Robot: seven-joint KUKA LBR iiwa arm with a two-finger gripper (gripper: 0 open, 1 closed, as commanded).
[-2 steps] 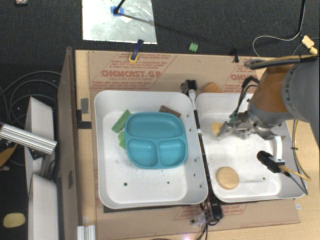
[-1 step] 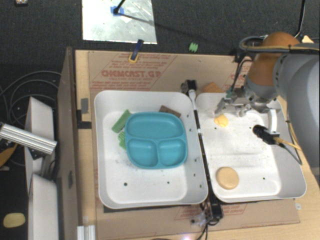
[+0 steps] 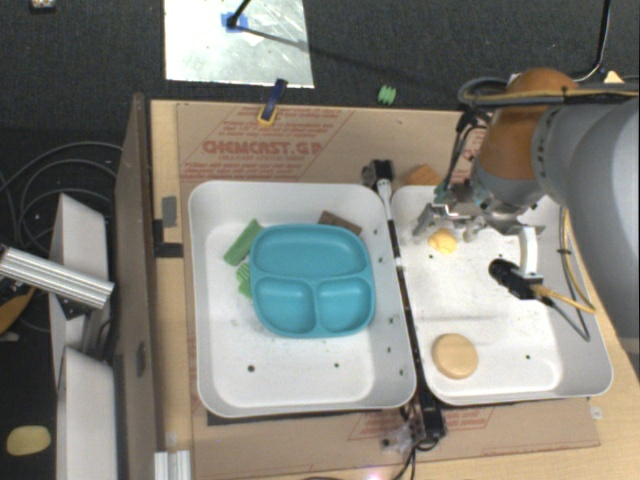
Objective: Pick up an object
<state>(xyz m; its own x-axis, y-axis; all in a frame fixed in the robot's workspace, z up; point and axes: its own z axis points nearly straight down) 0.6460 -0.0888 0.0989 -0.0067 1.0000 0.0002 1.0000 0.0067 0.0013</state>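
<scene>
- My pincer (image 3: 452,223) hangs low over the back-left part of the right bin (image 3: 545,363), near the wall it shares with the left bin (image 3: 300,373).
- I cannot tell whether it is released or clenched; my own wrist blocks that from above.
- The thing nearest me is a small yellow lump (image 3: 442,240) on the bin floor, just at the pincer's front edge. I cannot tell whether we are touching or merely close.
- I judge the lump to be light and rounded, perhaps toy food. It is likely smooth enough to slip or roll, so I would take it low across its narrowest width.
- A tan round disc (image 3: 455,355) lies well apart, toward the front of the same bin. It looks flat and stiff, and could be gripped only across its edge.
- The lump's far side is covered by my pincer, so its full shape is uncertain.
- An orange thing (image 3: 422,176) sits at the back rim; I cannot tell if it is inside or outside the bin.
- In the left bin, a blue divided plate (image 3: 310,278) hides most of a green thing (image 3: 240,243) and a brown piece (image 3: 340,221).
</scene>
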